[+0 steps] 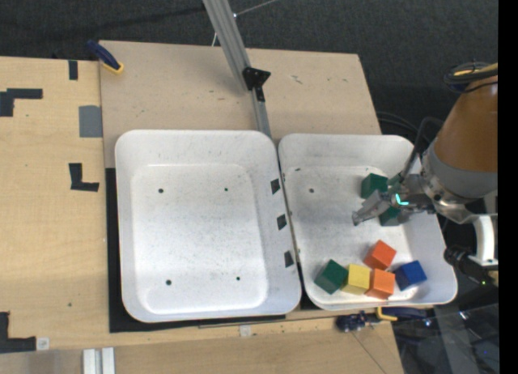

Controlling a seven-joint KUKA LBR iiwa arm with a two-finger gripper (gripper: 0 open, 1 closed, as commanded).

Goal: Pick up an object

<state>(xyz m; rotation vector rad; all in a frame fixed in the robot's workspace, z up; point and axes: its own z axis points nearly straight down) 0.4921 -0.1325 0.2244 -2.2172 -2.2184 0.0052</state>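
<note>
Low over the right bin [324,154], the claw [374,206] hangs with a dark green block [374,183] just beside it; whether it grips anything, I cannot tell. Other coloured blocks [368,271] cluster near the front wall.

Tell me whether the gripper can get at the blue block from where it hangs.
Probably yes: the blue block lies at the cluster's outer end in the right bin, top uncovered, just below the gripper.

Wooden bench [194,89] bears two white bins: left bin [129,227], right bin [324,150], side by side.
</note>
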